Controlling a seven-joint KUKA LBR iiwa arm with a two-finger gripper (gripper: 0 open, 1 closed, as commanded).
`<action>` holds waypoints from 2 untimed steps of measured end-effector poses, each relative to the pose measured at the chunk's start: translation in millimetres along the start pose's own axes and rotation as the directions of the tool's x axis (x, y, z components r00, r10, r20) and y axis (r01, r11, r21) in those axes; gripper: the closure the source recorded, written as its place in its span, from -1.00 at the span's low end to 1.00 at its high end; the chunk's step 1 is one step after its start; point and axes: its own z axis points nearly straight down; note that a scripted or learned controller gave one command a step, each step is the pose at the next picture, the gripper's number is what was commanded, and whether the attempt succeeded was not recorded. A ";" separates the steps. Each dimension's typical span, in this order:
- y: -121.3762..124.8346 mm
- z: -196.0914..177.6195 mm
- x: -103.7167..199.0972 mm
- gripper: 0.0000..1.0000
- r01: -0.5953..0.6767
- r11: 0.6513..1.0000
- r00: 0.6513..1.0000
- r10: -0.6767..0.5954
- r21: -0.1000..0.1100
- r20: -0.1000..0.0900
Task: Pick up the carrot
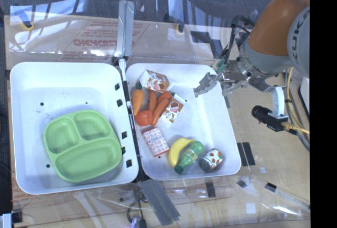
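The carrot [138,101] is not yet reached; the gripper [204,86], its jaws spread and holding nothing, must be moved left and down.

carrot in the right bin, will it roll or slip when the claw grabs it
The orange tapered toy carrot looks like smooth, rigid plastic, so it probably won't flex but may slip between fingers. Its rounded body could roll, though the darker orange carrot-like pieces packed beside it and the white bin wall likely check that. Those neighbours probably crowd the claw.
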 end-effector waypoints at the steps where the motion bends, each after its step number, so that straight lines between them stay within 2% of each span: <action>1: 66.8 -56.1 -24.6 -1.00 0.003 1.000 1.000 -0.003 -0.005 0.001; 2: 82.1 125.4 -18.9 -1.00 0.251 0.968 0.968 -0.251 -0.001 0.000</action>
